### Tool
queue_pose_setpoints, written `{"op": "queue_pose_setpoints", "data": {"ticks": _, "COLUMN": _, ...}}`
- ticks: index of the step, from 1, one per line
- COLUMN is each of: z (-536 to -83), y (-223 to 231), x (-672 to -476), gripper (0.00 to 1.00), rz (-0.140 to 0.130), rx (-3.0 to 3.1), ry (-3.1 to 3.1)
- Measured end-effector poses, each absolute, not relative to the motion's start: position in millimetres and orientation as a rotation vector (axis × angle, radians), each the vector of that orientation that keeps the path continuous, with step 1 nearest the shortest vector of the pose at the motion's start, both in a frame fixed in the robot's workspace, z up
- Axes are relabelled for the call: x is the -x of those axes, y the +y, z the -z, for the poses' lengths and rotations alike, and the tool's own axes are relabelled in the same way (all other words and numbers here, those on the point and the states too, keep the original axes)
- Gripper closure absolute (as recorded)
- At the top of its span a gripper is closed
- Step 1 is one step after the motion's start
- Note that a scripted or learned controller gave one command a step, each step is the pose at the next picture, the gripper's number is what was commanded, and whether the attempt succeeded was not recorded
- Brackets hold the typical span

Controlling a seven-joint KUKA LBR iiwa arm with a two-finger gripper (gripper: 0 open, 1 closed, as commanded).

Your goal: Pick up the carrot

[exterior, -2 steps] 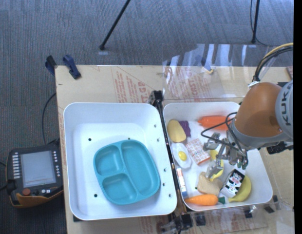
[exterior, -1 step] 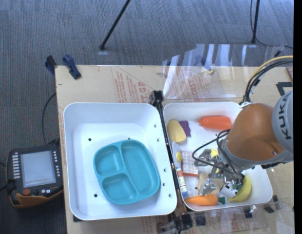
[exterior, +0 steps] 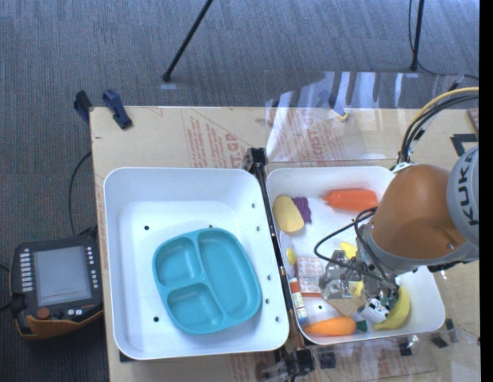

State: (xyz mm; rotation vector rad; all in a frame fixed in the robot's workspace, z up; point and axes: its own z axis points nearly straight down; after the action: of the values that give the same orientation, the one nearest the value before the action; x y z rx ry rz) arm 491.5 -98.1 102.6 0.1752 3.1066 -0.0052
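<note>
You have not got the carrot [exterior: 331,326] yet: it lies flat on the floor of the right bin [exterior: 434,309], against the near wall, with nothing lifting it. Your gripper [exterior: 348,283] hangs low inside that bin, just up from the carrot and close to it, over a clutter of small items. Whether it is apart or together you cannot tell from here, as the wrist and the clutter hide it, so treat nothing as grasped. By my reading, the whole grasp and lift are left to do. Mind that a second orange piece [exterior: 351,199] lies near the far wall of the same bin; it looks much like a carrot too, so you have two orange candidates. Counting the rest: two white bins, one blue tray [exterior: 207,281] with three compartments in the left bin [exterior: 119,213], one pale yellow rounded piece [exterior: 287,213] with one purple piece [exterior: 302,208] beside it, and one banana [exterior: 398,312] just right of the carrot. The smaller bits under the wrist are too jumbled to count.
</note>
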Motion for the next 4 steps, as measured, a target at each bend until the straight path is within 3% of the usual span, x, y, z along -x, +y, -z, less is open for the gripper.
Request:
{"op": "queue_pose_setpoints", "data": {"ticks": 1, "z": -187.0, "y": -25.8, "x": -477.7, "gripper": 1.00, "rz": -0.004, "rx": 0.077, "ry": 3.139}}
{"op": "queue_pose_setpoints", "data": {"ticks": 2, "z": -185.3, "y": 58.0, "x": -477.7, "gripper": 1.00, "rz": -0.004, "rx": -0.086, "ry": 3.143}}
{"op": "queue_pose_setpoints", "data": {"ticks": 3, "z": -185.2, "y": 22.7, "x": -476.4, "gripper": 1.00, "rz": 0.000, "rx": -0.138, "ry": 3.143}}
{"op": "queue_pose_setpoints", "data": {"ticks": 4, "z": -185.2, "y": 76.7, "x": -476.1, "gripper": 1.00, "rz": -0.002, "rx": 0.138, "ry": 3.142}}
